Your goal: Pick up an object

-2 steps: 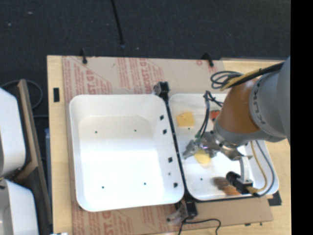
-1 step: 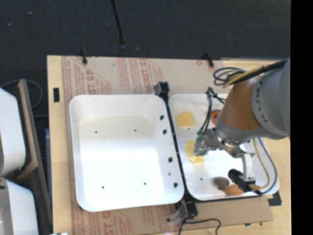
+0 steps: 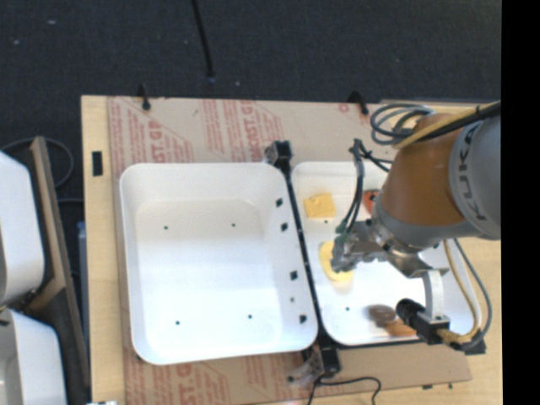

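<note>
My gripper (image 3: 344,257) hangs low in the right bin (image 3: 363,332), at its left side, directly over a pale yellow round object (image 3: 331,264) that peeks out on its left and below it. A yellow-orange square piece (image 3: 319,206) lies further back in the same bin, apart from the gripper. A brownish object (image 3: 381,313) and an orange one (image 3: 402,331) rest near the bin's front, partly behind a black part of the arm. A small red-orange bit (image 3: 369,198) shows beside the wrist. The arm's orange band (image 3: 422,175) hides the bin's right half.
The left bin (image 3: 152,226) stands next to the right one, with a black divider strip (image 3: 294,226) between them. Both sit on a cardboard sheet (image 3: 194,129) on the bench. Cables (image 3: 396,121) loop at the back right; white furniture (image 3: 21,226) stands at the left edge.
</note>
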You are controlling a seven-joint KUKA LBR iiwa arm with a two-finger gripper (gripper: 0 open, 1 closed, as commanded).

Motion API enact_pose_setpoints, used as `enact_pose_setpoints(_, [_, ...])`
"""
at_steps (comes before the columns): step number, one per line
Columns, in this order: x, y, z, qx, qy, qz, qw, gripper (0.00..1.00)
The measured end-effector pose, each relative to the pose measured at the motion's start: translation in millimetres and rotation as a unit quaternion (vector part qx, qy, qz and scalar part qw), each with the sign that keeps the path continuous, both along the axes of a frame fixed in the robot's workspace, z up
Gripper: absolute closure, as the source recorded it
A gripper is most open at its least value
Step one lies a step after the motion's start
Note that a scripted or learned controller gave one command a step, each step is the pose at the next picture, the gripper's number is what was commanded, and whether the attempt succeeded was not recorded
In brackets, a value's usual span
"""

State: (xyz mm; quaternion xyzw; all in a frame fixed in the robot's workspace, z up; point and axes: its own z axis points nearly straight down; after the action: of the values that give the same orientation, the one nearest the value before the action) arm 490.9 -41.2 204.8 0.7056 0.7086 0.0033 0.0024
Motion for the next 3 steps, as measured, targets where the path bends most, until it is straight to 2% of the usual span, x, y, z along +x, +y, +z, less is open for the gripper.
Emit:
enact_pose_setpoints(1, [-1, 30, -4, -0.0004, 0.003, -0.013, 0.9999, 1.0])
enact_pose_setpoints(2, [49, 5, -4, -0.001, 0.004, -0.003, 1.0, 1.0])
enact_pose_setpoints(3, [98, 7, 41, -0.0007, 0.002, -0.002, 1.0, 1.0])
